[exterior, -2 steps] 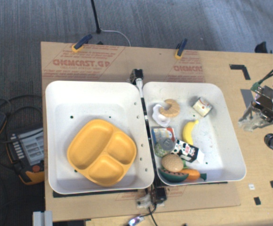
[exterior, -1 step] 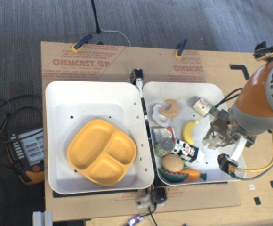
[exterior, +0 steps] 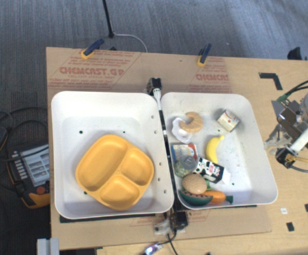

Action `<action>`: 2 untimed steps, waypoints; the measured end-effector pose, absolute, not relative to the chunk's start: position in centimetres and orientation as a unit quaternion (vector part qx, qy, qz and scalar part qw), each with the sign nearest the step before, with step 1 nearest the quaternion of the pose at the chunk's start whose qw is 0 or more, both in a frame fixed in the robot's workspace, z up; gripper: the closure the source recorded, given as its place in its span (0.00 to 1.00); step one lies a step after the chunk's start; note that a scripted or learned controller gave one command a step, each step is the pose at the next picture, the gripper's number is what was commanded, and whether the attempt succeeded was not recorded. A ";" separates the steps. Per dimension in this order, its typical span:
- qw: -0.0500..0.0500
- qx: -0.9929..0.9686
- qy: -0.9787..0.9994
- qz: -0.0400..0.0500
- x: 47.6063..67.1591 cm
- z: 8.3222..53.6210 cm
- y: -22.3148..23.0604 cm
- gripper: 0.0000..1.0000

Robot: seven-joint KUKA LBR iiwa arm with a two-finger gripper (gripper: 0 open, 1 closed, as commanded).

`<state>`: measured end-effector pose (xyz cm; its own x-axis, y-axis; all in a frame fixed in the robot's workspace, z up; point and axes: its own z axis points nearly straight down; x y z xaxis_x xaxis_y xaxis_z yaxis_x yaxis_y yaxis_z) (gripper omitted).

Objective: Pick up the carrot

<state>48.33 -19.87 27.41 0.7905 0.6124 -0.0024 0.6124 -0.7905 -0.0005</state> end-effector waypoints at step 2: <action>0.001 0.964 0.265 -0.001 48.4 33.0 -18.3 1.00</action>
<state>48.37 -18.30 32.98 0.8591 0.5118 -0.0017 0.5118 -0.8591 0.0006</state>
